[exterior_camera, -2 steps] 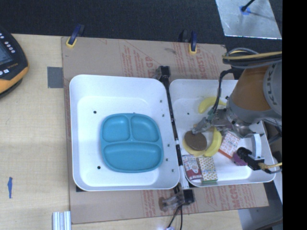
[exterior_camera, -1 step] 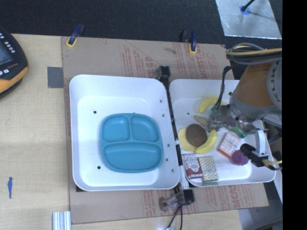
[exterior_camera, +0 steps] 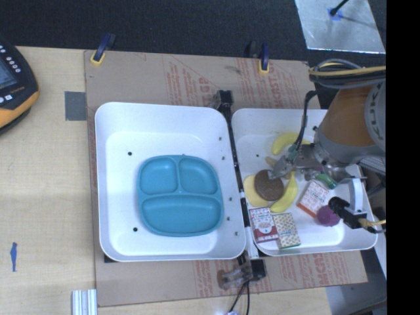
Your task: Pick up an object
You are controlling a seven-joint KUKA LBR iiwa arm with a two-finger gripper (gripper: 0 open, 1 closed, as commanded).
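Arm over right bin, pick pending.
Gripper point(exterior_camera: 292, 166) low among clutter, beside brown disc point(exterior_camera: 268, 186) and banana point(exterior_camera: 285, 197); jaw state: cannot tell. Objs crowded in right bin point(exterior_camera: 249, 130), so approach is tight. Small boxes point(exterior_camera: 274, 229) carry print, not legible. Left bin point(exterior_camera: 111, 176) holds blue tray point(exterior_camera: 179, 195).

A: Start from the right bin point(exterior_camera: 262, 125). What lies in it?

B: A brown round disc point(exterior_camera: 268, 186) near its left wall, with a yellow banana-like piece point(exterior_camera: 286, 198) touching the disc's right side. Two small printed cartons point(exterior_camera: 274, 229) sit side by side at the front edge.

A: And further right?

B: A red-and-white packet point(exterior_camera: 313, 197), then a purple object point(exterior_camera: 326, 215) just beside it. The gripper point(exterior_camera: 293, 165) hangs over the bin's middle, above the disc.

A: What's left of that bin?

B: The left bin point(exterior_camera: 118, 130), touching it, holding a blue divided plate point(exterior_camera: 179, 195).
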